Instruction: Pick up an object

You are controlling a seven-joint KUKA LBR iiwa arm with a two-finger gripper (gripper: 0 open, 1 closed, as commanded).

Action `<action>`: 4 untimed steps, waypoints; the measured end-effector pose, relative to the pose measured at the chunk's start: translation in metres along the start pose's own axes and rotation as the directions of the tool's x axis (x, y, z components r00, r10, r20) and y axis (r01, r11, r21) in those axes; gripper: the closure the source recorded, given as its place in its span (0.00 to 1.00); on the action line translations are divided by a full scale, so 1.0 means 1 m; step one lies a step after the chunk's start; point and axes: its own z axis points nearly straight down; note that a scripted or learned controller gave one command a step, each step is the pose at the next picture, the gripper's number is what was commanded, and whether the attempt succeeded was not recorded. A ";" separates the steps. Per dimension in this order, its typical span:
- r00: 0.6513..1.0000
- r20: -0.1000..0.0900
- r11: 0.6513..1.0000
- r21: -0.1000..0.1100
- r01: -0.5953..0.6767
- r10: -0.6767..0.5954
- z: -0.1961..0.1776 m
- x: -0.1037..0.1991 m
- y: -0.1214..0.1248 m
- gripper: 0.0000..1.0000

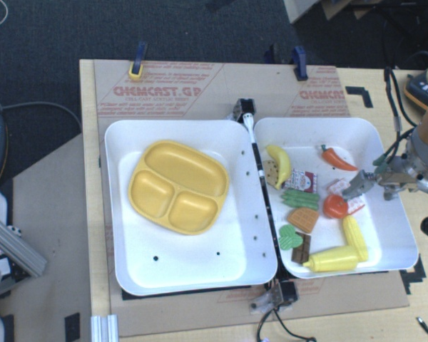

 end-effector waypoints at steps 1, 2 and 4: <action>1.000 0.003 1.000 -0.012 0.003 -0.003 -0.006 0.000 0.003 0.00; 1.000 0.000 1.000 -0.007 0.003 -0.003 0.038 0.004 -0.002 0.00; 1.000 0.006 1.000 -0.014 0.002 -0.002 0.114 0.003 0.008 0.00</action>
